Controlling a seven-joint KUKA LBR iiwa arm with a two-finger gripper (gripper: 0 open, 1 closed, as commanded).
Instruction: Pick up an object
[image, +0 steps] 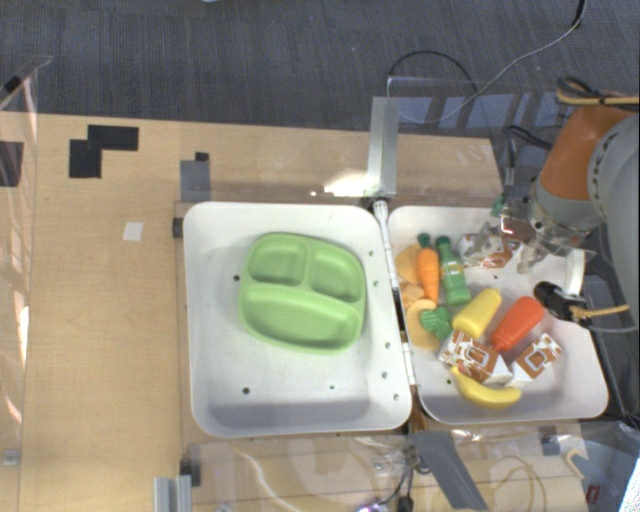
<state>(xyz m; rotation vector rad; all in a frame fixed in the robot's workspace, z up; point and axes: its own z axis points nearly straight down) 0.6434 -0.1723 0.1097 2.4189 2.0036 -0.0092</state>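
Your gripper (505, 243): finger state unreadable, over right bin (590, 395) far edge. Toy pile below-left of it: carrot (428, 270), green bottle (452, 274), banana (486, 391). Left bin (215, 400): green tray (302, 291).

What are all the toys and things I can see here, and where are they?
Bins: two, white, side by side on the wooden bench.
Divided plate: one, green, in the left bin.
Carrot: one, orange, upper left of the right bin.
Bottle: one, green, beside the carrot.
Yellow bottle: one, middle of the right bin.
Orange bottle: one, right of the yellow bottle.
Banana: one, yellow, near edge of the right bin.
Small green toy: one, below the carrot.
Brown-and-white packets: several, around the bottles.
Arm: one, grey with an orange band, from the right.
Hand: one, over the right bin's far corner.
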